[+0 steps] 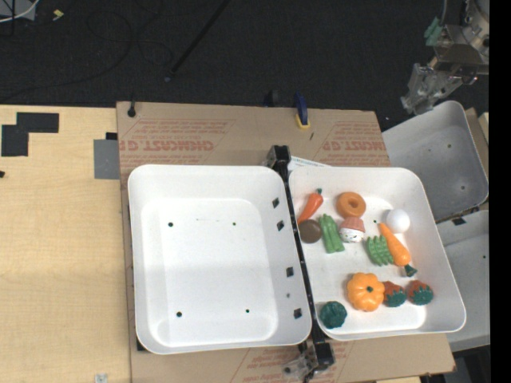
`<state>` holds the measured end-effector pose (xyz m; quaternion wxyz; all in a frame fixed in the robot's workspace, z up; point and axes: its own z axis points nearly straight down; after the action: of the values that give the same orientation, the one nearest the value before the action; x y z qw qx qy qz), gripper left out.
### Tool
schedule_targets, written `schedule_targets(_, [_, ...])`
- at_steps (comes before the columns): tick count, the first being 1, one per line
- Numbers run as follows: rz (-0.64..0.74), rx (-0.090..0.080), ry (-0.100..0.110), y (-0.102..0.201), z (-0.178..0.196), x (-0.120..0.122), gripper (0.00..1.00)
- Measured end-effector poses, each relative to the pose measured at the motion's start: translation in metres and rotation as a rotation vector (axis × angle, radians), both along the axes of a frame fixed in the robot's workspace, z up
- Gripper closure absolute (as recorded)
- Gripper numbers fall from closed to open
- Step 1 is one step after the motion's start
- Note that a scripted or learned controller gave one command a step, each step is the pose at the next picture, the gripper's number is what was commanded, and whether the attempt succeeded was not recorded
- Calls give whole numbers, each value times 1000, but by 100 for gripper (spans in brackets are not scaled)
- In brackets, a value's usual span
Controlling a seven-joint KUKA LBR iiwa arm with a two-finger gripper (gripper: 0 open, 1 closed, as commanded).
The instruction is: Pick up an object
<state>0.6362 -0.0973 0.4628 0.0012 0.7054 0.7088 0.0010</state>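
The robot's hand [431,82] is up in the top right corner, high over the dark floor and well away from both bins. It is small and blurry there, so I cannot tell how it is set, and nothing shows in it.

Two white bins sit side by side on a brown cardboard sheet [239,138]. The left bin [148,214] shows just its white floor with a few small dark dots. The right bin [435,214] has all the toy food in it.

Here is the count. There are two carrots: a small carrot [311,207] near the middle wall and a long carrot [396,246] lying on a slant. There is one orange donut ring [350,205], one white ball [398,220], one small brown round thing [309,230], one little mushroom with a red top [350,231], one long green veggie [331,234] and one bumpy green piece [377,250] touching the long carrot. Lower down sits one orange pumpkin [366,291], with two red and green berries [394,294] just beside it, and one dark green broccoli [333,314] near the bottom corner
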Motion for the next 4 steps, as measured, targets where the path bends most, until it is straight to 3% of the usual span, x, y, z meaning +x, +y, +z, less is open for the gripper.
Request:
schedule_targets(1, [2, 1, -3, 61, 80, 8, 100])
schedule_targets(2, [11, 3, 9, 202, 74, -16, 100])
schedule_targets(3, [-14, -4, 13, 97, 23, -6, 100])
schedule_targets(4, [4, 2, 6, 187, 43, -36, 100])
